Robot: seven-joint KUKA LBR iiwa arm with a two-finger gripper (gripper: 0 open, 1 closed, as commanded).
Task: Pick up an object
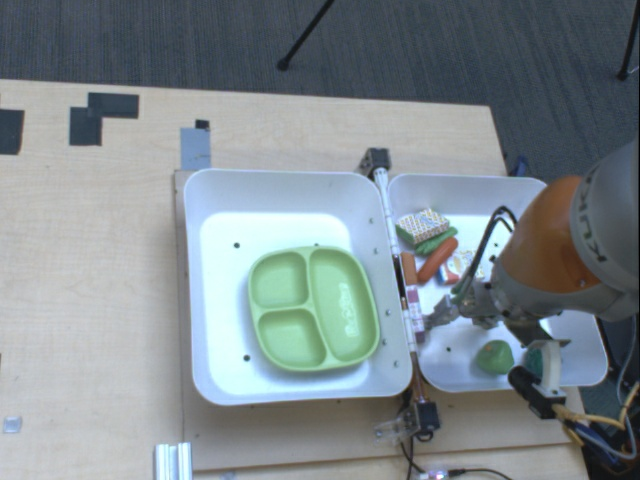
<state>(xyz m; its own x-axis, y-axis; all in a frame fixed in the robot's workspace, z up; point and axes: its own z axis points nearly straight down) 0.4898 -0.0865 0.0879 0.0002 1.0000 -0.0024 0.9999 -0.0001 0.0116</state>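
Camera view: we see nothing lifted yet; claw (447,308), grip unclear, hovers beside the carrot (436,254) in the right bin (440,373).

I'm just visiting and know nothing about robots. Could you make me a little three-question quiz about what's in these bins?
1. True or false: the green plate lies in the right bin.
2. Which thing lies nearest the front wall of the right bin: A) the carrot, B) the round green thing, C) the plate?
3. Fill in: the plate has ___ compartments.

Key: 1 false, it lies in the left bin. 2 B. 3 three.
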